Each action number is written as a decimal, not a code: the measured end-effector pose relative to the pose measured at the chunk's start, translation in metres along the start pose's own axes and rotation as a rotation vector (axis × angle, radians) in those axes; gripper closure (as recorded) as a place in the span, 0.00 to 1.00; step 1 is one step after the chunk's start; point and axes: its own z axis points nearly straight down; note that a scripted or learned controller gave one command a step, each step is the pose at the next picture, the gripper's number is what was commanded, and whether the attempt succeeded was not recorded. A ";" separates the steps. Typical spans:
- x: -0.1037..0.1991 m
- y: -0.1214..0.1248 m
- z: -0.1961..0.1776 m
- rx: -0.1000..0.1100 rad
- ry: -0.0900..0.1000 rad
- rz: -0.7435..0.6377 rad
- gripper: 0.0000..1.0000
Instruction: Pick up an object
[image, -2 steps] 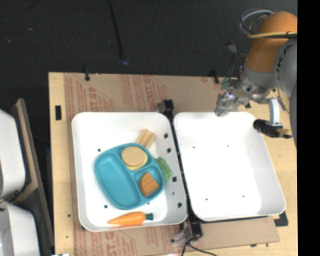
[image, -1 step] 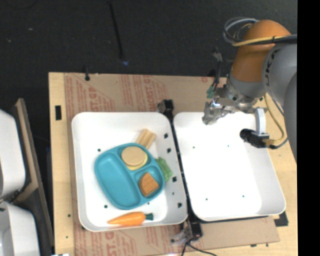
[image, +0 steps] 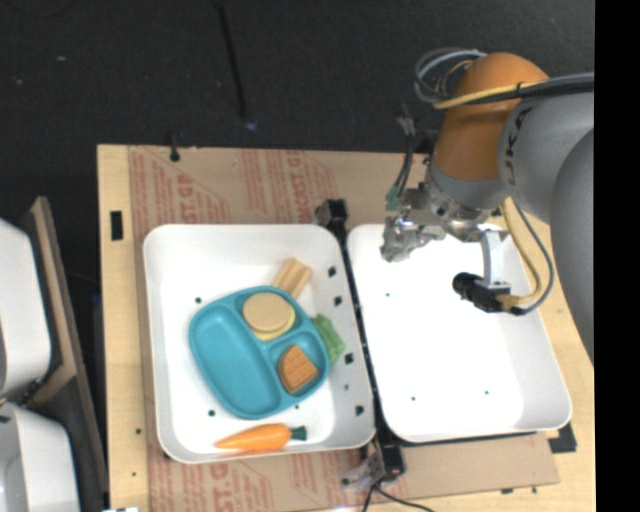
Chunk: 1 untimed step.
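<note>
Blue plastic marks your target zone: the sectioned tray sits in the left bin, and every pickable thing lies on it or beside it. A round tan biscuit and a brown waffle-like piece rest in the tray's compartments; a pale wooden block leans at its upper edge, a green piece is tucked against its right side, and an orange carrot lies near the bin's front wall, long axis running left to right.

Your gripper hangs over the far left corner of the right bin, just beside the divide between the two bins. Nothing can be seen between its fingers (whether they stand apart or closed you cannot tell from this angle, the wrist hides them).

So the whole matter turns on direction: every object lies to the left of the claw and nearer the front. The wooden block is the closest candidate, just across the divide; the carrot is farthest, well apart toward the front. No pick is made yet, by my reading.
</note>
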 end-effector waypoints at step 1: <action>0.057 -0.016 -0.011 -0.001 0.001 -0.002 1.00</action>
